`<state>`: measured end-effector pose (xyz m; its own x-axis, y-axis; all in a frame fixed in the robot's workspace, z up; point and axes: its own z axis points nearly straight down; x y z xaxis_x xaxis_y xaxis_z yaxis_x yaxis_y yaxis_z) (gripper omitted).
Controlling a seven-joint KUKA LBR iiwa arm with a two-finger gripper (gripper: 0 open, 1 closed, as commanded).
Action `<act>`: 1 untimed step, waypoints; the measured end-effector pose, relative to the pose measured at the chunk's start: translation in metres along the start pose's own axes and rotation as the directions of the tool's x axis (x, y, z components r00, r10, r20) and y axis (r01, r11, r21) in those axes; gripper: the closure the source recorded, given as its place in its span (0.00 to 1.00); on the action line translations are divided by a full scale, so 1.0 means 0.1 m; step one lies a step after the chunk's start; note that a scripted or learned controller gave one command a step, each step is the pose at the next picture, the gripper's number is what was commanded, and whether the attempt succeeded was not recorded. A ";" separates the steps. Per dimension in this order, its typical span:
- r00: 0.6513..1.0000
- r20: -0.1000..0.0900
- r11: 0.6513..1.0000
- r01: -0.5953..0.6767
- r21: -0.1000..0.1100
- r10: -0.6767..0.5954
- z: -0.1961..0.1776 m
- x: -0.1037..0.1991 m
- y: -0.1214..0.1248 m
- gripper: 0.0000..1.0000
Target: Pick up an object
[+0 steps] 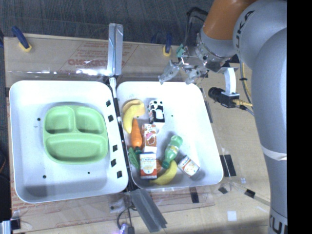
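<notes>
- objects to pick: a cluster of toy groceries lies in the right bin, gathered toward its left wall and front edge.
- banana: yellow, at the back of the cluster, next to the bin's left wall.
- black-and-white carton: just right of that banana, lying flat.
- carrot: orange, lengthwise just in front of the banana, with a small juice box touching its right side.
- green bottle: tilted, cap toward the back, right of the juice box.
- second juice box: orange-fronted, near the front edge, overlapping a second banana that curves along the front.
- small can: lying on its side at the right end of the cluster.
- gripper: poised over the back rim of the right bin, apart from every object; its pale fingers look spread, with nothing between them.
- arm: grey with an orange band, entering from the right.
- left bin: holds a green divided plate, lying flat at its centre.
- bench: bears both bins side by side, with blue clamps at the back edge.
</notes>
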<state>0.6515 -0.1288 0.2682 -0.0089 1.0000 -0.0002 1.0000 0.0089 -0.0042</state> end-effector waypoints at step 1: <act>0.999 0.001 0.999 0.032 0.000 -0.032 1.34 -0.35 -0.91 0.00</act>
<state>0.5607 -0.1649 0.1349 -0.0410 0.9992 -0.0008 0.9992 0.0410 -0.0040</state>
